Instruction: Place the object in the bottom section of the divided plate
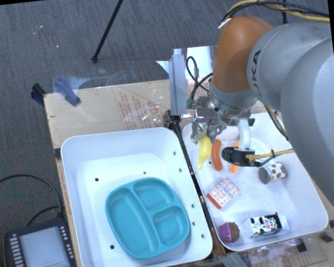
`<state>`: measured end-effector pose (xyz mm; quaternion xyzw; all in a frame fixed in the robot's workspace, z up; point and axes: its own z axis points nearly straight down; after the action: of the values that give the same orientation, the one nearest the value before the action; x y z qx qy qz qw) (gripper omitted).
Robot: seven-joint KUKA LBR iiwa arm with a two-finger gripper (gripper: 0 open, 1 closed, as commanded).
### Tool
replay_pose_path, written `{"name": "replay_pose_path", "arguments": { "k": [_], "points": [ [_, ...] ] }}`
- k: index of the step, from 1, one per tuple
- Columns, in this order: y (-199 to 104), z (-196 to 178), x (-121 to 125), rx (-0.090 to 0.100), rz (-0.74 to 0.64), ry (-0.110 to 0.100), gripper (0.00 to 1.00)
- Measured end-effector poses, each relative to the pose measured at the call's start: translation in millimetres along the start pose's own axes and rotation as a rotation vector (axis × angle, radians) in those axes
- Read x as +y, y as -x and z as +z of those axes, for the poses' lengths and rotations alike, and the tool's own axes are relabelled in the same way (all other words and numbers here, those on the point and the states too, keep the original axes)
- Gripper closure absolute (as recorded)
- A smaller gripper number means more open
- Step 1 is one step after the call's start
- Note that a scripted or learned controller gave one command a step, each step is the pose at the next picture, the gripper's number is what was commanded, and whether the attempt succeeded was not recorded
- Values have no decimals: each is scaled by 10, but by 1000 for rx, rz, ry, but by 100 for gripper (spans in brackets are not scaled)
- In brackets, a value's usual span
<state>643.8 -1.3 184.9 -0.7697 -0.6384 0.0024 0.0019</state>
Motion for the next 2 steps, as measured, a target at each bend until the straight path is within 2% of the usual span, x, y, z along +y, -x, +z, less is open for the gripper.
{"name": "replay_pose_path", "arguments": {
  "k": [1, 2],
  "points": [
    [-740, 1, -495, 0, -115, 0, 100],
    [-1361, -195, -1229, -2, -188, -2, 100]
  ]
}}
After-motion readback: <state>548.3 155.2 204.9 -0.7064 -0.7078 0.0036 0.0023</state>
